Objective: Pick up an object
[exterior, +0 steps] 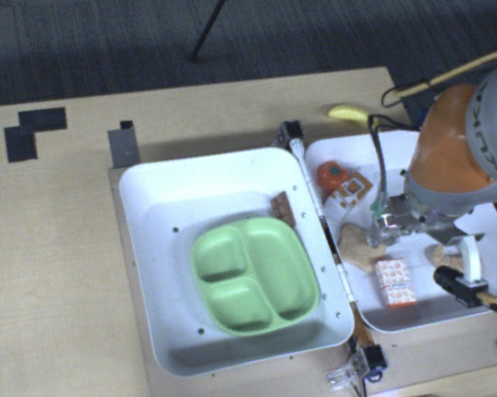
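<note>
the arm reaches over the right bin (373, 321), and its gripper (386, 225) hangs low near the middle of that bin. i think this is the reaching step, just above the things, with nothing picked up yet. i cannot tell how the gripper is set, because the wrist hides it from above.

the next move needs the gripper to go straight down on one thing and close on it well. the things lie close together, so it could bump one and push it away.

right by the gripper, toward the bin's left side, lies a tan thing (354, 247). it looks flat and pale, and i cannot tell what it is. just below it, near the bin's front edge, lies a small box (394, 282), white with red marks. near the back left corner sits a red and orange toy (337, 179).

the left bin (163, 281) holds a green tray (253, 272) with three parts, and a small brown piece (281, 206) near its right edge.
</note>
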`<state>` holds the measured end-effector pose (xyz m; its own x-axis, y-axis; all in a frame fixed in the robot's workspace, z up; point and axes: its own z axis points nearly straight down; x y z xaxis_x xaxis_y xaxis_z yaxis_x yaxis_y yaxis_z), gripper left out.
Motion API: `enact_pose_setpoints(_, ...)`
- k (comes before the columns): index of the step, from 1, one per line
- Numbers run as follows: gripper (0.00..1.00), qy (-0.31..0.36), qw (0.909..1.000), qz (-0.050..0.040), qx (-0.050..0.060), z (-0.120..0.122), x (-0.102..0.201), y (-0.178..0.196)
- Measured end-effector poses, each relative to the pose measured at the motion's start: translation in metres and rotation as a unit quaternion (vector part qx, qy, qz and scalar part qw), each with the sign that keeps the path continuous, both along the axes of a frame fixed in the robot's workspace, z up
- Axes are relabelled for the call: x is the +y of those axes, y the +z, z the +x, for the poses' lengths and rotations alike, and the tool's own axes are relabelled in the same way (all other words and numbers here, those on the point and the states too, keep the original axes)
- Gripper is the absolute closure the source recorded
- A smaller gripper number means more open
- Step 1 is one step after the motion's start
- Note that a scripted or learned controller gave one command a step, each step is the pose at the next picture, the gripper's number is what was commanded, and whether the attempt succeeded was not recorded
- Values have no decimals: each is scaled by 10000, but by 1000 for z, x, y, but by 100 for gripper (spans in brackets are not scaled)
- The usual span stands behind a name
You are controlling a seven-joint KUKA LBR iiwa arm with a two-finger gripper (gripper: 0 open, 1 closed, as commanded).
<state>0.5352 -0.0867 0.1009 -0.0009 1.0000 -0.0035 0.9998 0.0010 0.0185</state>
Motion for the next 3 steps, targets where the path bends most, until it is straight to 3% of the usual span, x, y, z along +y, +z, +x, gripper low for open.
enact_pose_setpoints(1,0,6,10000,10,17,-1,1,-1)
enact_pose_setpoints(2,100,11,10000,11,1,1,1,10)
enact_pose_setpoints(3,0,15,10000,11,2,1,2,10)
